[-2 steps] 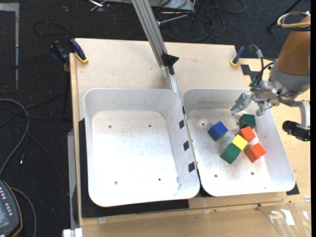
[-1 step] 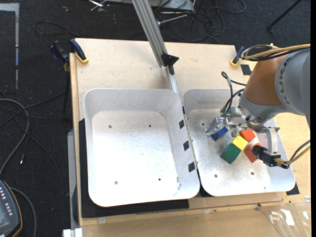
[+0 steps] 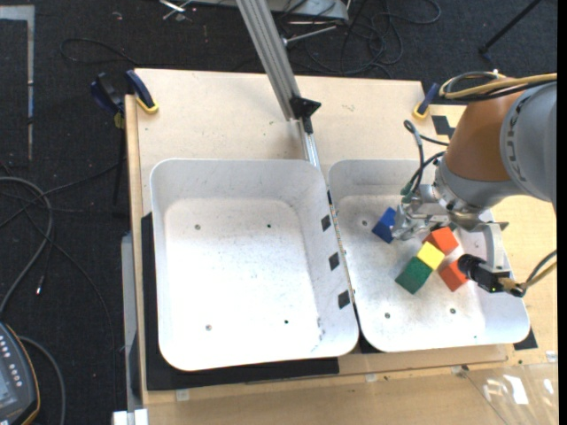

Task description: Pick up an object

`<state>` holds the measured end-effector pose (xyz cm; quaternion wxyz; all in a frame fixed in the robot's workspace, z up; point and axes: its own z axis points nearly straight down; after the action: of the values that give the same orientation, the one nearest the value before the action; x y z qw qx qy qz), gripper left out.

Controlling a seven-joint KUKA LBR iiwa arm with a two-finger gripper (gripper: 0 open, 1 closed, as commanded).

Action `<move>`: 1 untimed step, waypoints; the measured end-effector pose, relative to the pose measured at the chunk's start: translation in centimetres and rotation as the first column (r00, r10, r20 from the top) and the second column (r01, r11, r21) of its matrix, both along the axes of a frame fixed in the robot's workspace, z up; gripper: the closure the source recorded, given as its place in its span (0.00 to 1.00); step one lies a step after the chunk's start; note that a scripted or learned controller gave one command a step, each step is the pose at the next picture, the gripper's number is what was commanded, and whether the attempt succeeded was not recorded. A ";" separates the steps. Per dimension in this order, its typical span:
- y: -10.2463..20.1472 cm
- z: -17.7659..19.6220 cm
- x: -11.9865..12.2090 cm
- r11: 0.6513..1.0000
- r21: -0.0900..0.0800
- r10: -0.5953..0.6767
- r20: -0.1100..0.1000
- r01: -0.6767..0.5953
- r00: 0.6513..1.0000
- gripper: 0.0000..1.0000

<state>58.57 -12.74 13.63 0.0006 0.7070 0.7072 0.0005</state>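
My arm reaches in over the right bin (image 3: pixel 496 330), and my tool (image 3: pixel 409 226) hangs low near the blue block (image 3: pixel 384 225) — just beside it, maybe touching, hard to call. Whether the tool is apart or together, I cannot tell from up here. Close by sits a tight cluster: orange block (image 3: pixel 442 239), yellow block (image 3: pixel 430 256), green block (image 3: pixel 413 275) and a red block (image 3: pixel 452 274) — all packed near each other. The left bin (image 3: pixel 177 180) lies alongside on the counter (image 3: pixel 221 113).
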 end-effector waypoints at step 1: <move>0.0 -0.1 0.0 1.000 0.000 0.000 -0.001 0.000 1.000 0.00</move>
<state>58.55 -12.73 13.57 0.0001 0.7072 0.7070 0.0001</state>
